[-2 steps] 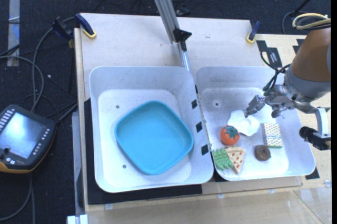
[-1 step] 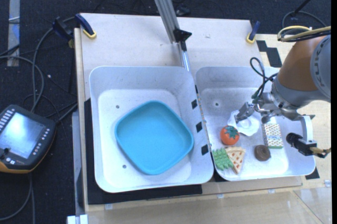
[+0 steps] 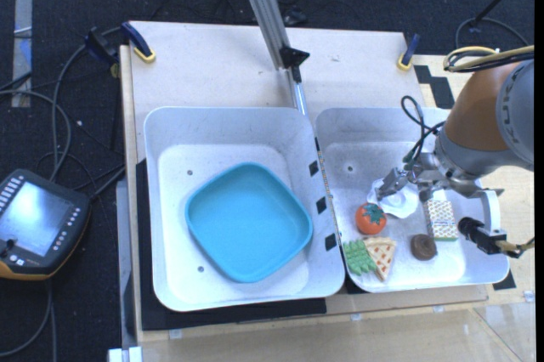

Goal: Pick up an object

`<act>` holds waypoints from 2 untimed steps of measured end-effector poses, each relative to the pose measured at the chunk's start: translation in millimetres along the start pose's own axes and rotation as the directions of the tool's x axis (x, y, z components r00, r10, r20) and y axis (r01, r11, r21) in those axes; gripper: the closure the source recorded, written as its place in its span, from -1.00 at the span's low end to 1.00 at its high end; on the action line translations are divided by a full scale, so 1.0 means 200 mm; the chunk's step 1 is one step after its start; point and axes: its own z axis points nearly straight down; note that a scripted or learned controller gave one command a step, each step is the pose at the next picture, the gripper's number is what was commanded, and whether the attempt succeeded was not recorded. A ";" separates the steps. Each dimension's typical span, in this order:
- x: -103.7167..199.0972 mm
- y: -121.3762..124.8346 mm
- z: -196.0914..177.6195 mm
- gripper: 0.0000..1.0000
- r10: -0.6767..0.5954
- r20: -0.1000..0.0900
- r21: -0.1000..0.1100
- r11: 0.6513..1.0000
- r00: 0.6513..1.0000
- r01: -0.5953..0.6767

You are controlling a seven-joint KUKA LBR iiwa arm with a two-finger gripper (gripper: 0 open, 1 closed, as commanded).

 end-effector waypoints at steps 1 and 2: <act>0.00 0.01 -0.06 1.00 0.000 0.001 -0.003 1.000 1.000 0.000; 0.04 0.02 -0.35 1.00 -0.001 0.001 -0.004 1.000 1.000 0.001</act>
